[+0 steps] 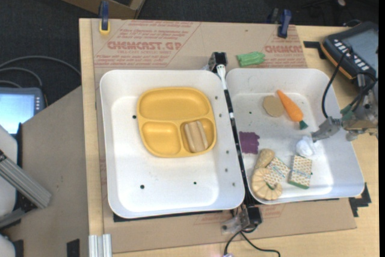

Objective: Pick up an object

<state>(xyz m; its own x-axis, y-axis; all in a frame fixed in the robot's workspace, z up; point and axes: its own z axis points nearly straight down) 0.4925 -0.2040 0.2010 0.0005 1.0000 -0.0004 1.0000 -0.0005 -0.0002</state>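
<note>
From above, the gripper [320, 132] is seen at three o'clock of the right bin [343, 183], low over a small white object [305, 147] just at its seven o'clock. Nothing is seen between its fingers; how wide they stand cannot be told. A carrot [290, 106] lies at eleven o'clock of it. The yellow tray [175, 121] sits in the left bin [120, 147].
</note>
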